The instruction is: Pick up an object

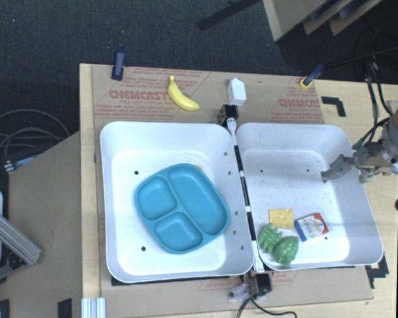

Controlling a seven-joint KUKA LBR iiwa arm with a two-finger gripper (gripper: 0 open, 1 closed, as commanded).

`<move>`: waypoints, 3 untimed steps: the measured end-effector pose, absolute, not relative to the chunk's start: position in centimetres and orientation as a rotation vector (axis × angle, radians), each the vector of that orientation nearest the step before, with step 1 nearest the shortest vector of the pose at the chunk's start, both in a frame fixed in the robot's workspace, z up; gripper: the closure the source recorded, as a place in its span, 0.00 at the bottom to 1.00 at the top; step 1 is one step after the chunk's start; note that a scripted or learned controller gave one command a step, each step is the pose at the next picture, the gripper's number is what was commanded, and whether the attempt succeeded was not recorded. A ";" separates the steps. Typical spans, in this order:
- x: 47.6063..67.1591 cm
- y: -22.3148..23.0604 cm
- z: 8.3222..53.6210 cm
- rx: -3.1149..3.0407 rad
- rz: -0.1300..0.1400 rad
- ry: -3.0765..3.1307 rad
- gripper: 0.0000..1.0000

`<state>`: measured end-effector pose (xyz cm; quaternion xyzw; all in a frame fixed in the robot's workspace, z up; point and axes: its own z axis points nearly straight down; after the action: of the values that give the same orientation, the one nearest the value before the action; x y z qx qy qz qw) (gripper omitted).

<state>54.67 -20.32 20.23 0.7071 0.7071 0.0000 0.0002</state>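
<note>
Tabletop (155, 98): a brown board with red lettering along its far edge, carrying two shallow white bins side by side.
Left bin (113, 185): white, holding a blue tray.
Tray (180, 207): blue, three compartments, lying flat and slightly turned, about mid-bin and toward the near edge.
Right bin (278, 135): white, touching the left bin along a dark centre seam; its things are gathered near the near edge.
Green object (278, 243): two bumpy green lumps touching each other, in the near-left corner of the right bin.
Yellow piece (280, 218): a flat, squarish slice, just beyond the green lumps and nearly touching them.
Packet (312, 226): small, white with red and blue print, lying just right of the yellow piece, toward the near edge.
Banana (182, 96): yellow, lying on the tabletop outside the bins, beyond the left bin's far edge.
Arm: comes in from the right, above the right bin's right edge.
Pincer (334, 170): over the right side of the right bin, well apart from the three things at the near edge; nothing shows between its fingers, and whether they are spread or pressed together I cannot tell.
</note>
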 end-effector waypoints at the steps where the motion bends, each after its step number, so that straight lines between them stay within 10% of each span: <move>1: 53.1 -11.2 13.6 2.222 -0.001 2.225 0.00; 2: 48.9 -9.6 8.9 2.211 0.010 2.210 0.00; 3: 49.2 -9.6 8.8 2.214 0.008 2.212 0.00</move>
<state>49.15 -9.62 8.82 0.7075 0.7067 0.0026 0.0060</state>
